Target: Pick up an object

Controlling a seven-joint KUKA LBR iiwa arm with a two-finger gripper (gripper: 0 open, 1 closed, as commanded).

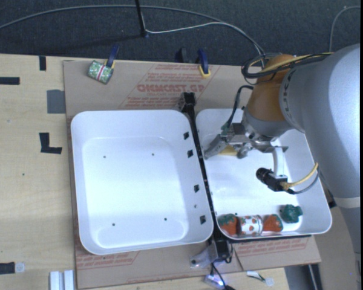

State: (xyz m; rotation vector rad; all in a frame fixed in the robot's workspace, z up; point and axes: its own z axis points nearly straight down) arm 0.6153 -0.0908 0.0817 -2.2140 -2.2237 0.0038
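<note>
Plywood bench top [24, 180] marked with black tape pieces stretches across the frame, a small green-and-white patterned block [100, 71] lying on the brown cardboard sheet [163, 86], up and left of the black divider [196, 162] that runs between the two bins. Left of that divider sits the left shallow white plastic bin [133, 180], its floor bare white. Blue clamps [202, 61] pin the cardboard's far edge above the divider's top end. Right of the divider sits the right shallow white plastic bin [302, 222], where the two-finger gripper [221, 144] of the grey arm with an orange band [314, 95] is lowered close beside the divider, near its upper half. Its metal fingers [213, 148] point toward the divider with a small yellowish object [228, 152] seen against them; whether the pincer is wide, narrow or clamped on that piece cannot be told from this angle. Along the right bin's near wall, low and right of the divider's bottom end, a row of small toy items lies well apart from the gripper: a red-and-green piece [229, 223], a white-and-red can-like piece [250, 225], an orange piece [272, 223] and a green piece [290, 212].
</note>
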